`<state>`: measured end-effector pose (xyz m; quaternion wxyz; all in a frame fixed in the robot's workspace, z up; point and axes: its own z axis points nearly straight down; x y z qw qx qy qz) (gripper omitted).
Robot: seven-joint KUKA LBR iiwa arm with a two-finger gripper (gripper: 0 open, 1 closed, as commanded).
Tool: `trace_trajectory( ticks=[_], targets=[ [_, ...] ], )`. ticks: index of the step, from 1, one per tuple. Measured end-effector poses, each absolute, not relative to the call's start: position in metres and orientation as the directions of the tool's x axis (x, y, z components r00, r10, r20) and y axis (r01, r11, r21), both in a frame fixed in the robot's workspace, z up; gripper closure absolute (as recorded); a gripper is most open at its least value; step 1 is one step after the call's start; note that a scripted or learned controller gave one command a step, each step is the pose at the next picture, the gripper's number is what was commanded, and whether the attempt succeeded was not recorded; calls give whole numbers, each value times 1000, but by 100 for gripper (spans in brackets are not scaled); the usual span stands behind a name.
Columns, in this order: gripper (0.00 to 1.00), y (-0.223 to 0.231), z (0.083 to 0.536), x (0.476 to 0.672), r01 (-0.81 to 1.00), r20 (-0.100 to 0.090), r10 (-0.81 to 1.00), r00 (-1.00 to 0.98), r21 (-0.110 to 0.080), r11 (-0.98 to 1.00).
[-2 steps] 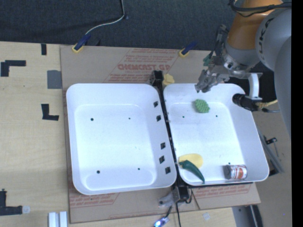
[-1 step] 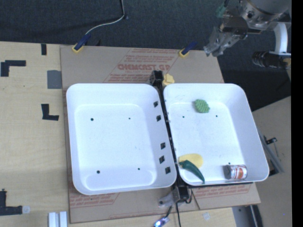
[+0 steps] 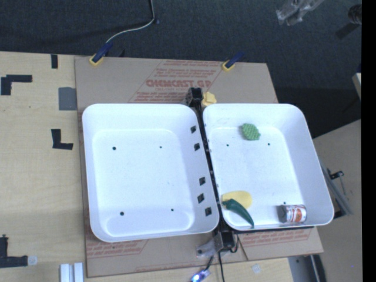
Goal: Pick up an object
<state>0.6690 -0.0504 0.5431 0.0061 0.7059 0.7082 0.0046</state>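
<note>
The right bin (image 3: 305, 135) holds three things. A small green knobbly ball (image 3: 251, 131) lies near its far side. A yellow flat piece (image 3: 238, 198) with a dark green curved piece (image 3: 239, 211) over it rests at the near left corner. A small can (image 3: 292, 214) with a red-orange label lies on its side at the near right corner. My gripper (image 3: 295, 7) is high up at the top right of the view, well away from the bins, blurred and pale.
The left bin (image 3: 94, 157) sits beside the right one, joined along a black clipped seam. Both rest on a brown cardboard sheet (image 3: 170, 78) on the wooden bench. A cable runs over the dark floor at the back.
</note>
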Motion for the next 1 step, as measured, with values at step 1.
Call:
trace_trajectory(
  ticks=[1],
  targets=[
    [100, 1, 536, 602, 1000, 2, 1000, -7, 1, 7]
  ],
)
